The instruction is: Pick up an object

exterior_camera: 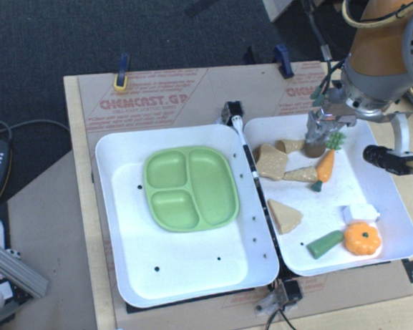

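The right bin (388, 188) holds several toy foods. My gripper (324, 126) hangs over its far side, just above a small brown piece (314, 147). An orange carrot (325, 165) with a green top lies right beside that piece. Tan bread-like pieces (271, 163) lie to the left, with a pale wedge (301, 175) and a tan triangle (285, 215) nearer the middle. At the near end sit an orange pumpkin (362, 239), a green cucumber piece (324, 244) and a small white item (359, 213). Nothing visibly hangs from the gripper.
The left bin (125, 225) bears a green divided plate (191, 188). A black clip (232, 112) sits at the far end of the wall between the bins. A black part (389, 159) juts over the right bin's right rim.
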Action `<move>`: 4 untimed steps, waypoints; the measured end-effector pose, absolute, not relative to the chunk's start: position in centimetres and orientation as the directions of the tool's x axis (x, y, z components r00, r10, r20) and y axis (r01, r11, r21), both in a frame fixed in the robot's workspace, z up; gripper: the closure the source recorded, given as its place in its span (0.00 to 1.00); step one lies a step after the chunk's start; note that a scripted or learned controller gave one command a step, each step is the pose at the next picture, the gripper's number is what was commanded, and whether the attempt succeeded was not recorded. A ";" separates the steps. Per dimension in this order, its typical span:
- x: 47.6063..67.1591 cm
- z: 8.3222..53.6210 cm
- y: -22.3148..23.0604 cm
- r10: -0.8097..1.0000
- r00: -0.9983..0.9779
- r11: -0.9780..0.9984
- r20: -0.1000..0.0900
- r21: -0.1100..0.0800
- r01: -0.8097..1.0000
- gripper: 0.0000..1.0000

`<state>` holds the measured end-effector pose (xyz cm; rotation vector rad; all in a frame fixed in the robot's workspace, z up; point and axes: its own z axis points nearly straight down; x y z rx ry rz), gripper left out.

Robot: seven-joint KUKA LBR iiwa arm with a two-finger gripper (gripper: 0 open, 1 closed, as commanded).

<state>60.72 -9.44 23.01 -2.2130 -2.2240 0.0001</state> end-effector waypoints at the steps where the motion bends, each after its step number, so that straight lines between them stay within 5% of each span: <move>1: 57.1 23.0 -5.1 1.000 -0.005 0.005 0.003 -0.005 1.000 1.00; 4: 55.7 23.2 -3.0 1.000 0.001 -0.001 0.000 -0.002 1.000 1.00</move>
